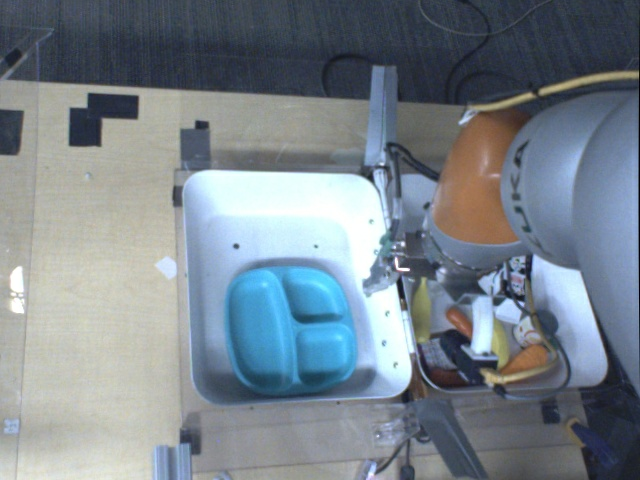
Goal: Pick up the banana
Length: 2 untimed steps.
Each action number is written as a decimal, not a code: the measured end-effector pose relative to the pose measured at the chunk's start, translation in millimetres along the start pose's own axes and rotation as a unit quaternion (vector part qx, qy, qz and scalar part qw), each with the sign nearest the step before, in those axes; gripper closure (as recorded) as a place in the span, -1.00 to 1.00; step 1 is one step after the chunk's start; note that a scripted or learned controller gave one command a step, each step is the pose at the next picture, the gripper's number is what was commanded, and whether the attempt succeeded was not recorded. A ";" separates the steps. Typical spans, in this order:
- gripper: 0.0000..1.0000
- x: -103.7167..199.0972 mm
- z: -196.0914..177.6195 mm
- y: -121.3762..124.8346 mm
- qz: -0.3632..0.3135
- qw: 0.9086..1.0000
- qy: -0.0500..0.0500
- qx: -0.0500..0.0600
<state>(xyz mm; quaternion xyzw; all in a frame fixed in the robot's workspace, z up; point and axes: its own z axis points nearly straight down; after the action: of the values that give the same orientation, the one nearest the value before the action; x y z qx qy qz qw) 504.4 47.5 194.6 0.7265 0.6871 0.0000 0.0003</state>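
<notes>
Banana (422, 309), judging by the yellow strip, lying along the left wall of the right bin (592, 348), just beside a small red-orange piece (457, 320), with a white item (483, 328) and an orange one (525, 360) near. Crowded over by the arm (560, 183), low above that bin. Probably the reach-and-descend step, no grasp to be seen yet. Open or shut under the wrist: cannot tell. Next, by this reading: centre over the yellow strip, clear of wall and neighbours, close, lift straight. Left bin (250, 198) with blue plate (290, 328) well apart from all this.

Dark letters "UK", part of a cut-off brand name, stand on the grey arm (575, 183) casing.
</notes>
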 end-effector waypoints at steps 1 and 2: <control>-1.00 -61.0 11.4 -13.1 -0.024 1.000 0.000 0.000; -1.00 -51.0 11.5 -13.5 -0.036 0.999 0.000 0.000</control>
<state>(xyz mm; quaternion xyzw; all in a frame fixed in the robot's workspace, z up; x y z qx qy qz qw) 488.0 -2.7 183.1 0.7012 0.7129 0.0004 0.0003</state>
